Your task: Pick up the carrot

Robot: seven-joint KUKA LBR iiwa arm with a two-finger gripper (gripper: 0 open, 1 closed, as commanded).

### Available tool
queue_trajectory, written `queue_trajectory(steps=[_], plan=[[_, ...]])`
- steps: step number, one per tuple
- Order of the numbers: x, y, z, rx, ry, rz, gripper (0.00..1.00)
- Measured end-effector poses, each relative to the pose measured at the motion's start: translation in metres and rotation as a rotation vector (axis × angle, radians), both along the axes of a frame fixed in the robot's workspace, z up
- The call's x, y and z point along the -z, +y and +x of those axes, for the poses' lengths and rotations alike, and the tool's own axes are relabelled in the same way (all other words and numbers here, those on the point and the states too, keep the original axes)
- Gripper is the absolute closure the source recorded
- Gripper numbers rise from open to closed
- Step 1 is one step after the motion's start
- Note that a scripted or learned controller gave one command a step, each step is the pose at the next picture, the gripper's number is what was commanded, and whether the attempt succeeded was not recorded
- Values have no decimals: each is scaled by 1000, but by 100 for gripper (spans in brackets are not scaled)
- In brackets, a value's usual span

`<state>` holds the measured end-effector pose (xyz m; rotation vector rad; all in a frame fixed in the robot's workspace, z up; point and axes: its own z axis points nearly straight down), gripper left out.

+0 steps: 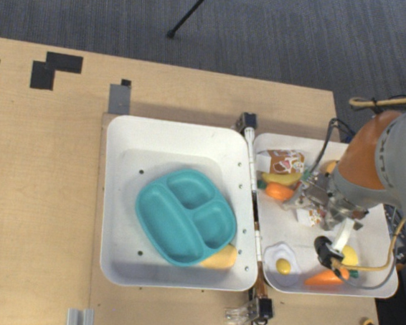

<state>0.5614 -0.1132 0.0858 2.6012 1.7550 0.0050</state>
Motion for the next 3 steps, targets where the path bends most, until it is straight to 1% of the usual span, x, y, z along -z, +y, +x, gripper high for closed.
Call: queue_trajectory(steps=[1,2,3], plan=[[1,4,74,97,10,2,0],[2,17,97,248,56,-7,0],[4,16,101,527,33,-5,0]])
